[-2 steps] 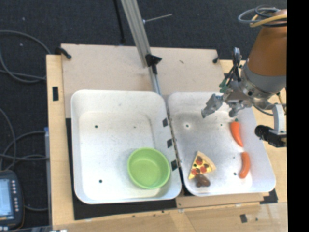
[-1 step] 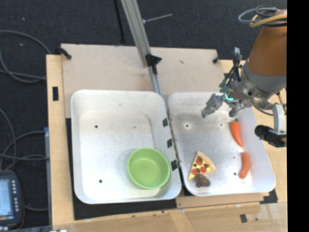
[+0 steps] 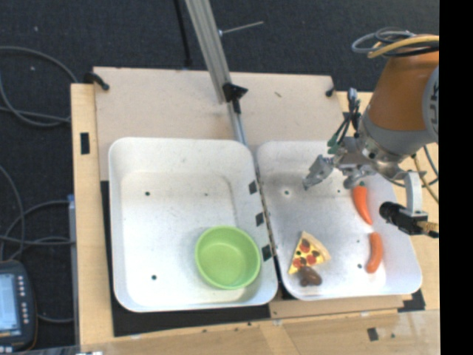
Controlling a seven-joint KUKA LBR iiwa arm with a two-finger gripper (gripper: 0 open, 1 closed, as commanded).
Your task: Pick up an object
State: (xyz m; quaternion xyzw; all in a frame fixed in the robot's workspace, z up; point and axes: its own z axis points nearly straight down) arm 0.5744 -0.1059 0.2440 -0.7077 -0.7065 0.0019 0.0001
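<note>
Fingers apparently apart, holding nothing, hovering over right bin. Pizza slice below, toward the near rim. Carrot nearer, just right, long axis near-to-far.

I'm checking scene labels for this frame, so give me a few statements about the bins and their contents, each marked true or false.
1. The green bowl sits in the left bin. True.
2. The pizza slice lies in the left bin. False: it lies in the right bin.
3. The hand hangs over the right bin. True.
4. The carrot is in the green bowl. False: it lies on the right bin's floor.
5. The sausage lies right of the pizza slice. True.
</note>
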